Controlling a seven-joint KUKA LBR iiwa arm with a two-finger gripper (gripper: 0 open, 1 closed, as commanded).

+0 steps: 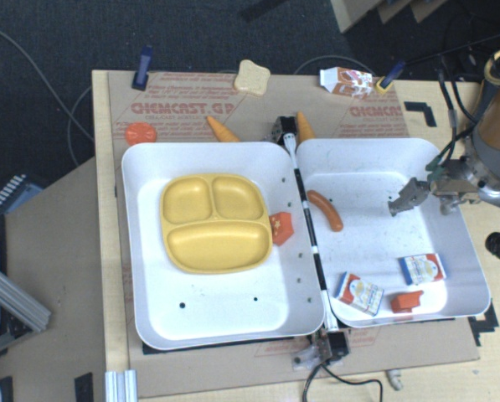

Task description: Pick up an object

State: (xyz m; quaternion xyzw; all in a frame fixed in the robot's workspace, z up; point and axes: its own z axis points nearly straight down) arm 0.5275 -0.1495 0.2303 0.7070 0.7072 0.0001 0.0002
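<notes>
I could not tell from the camera how the gripper [406, 198] had its fingers set; it hung over the right bin [375, 162] near its right wall, nothing visibly between them. Left of it a sausage [326, 210] lay near the divider. Nearer the front edge sat two small cartons [359, 293] [421, 268] and a red block [407, 301]. In the left bin [224, 321] I saw a yellow divided plate [215, 224], a red piece [280, 227] just beside it.
</notes>
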